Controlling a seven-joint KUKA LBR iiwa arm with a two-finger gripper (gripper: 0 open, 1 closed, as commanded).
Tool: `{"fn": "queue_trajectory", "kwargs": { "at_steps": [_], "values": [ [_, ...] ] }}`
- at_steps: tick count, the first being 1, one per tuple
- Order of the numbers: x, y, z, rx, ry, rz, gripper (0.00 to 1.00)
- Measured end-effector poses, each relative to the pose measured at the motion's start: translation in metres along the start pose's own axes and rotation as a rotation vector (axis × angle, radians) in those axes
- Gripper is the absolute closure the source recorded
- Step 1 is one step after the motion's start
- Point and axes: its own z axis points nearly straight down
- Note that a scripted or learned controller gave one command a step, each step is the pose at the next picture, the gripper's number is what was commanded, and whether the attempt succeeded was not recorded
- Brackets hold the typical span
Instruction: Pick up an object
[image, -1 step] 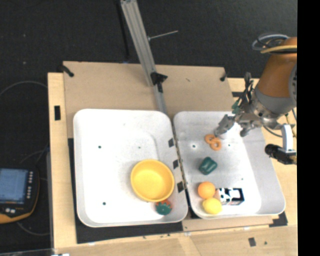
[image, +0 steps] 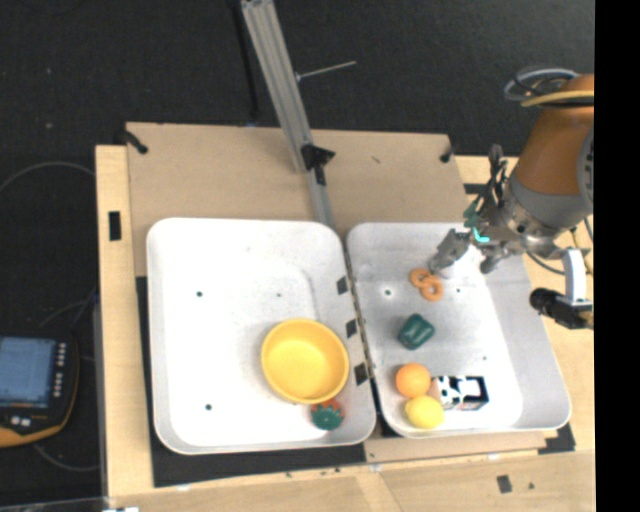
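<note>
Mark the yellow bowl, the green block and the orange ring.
yellow bowl (image: 304, 360), camera view, inside bottom.
green block (image: 415, 330), camera view, top face.
orange ring (image: 430, 286), camera view, its band.

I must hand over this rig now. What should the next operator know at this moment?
Gripper: over the right white bin, holding nothing, beside the small orange ring.
Right bin also: dark green block, orange ball, yellow ball, black-and-white box.
Left white bin: yellow plastic bowl, small red-and-green toy.
Done: nothing picked.
Left: grasp one object.
</note>
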Motion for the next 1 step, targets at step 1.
{"fn": "queue_trajectory", "kwargs": {
  "at_steps": [1],
  "values": [
    [0.0065,-0.0079,0.0542,0.006,-0.001,0.002,0.00]
  ]
}}
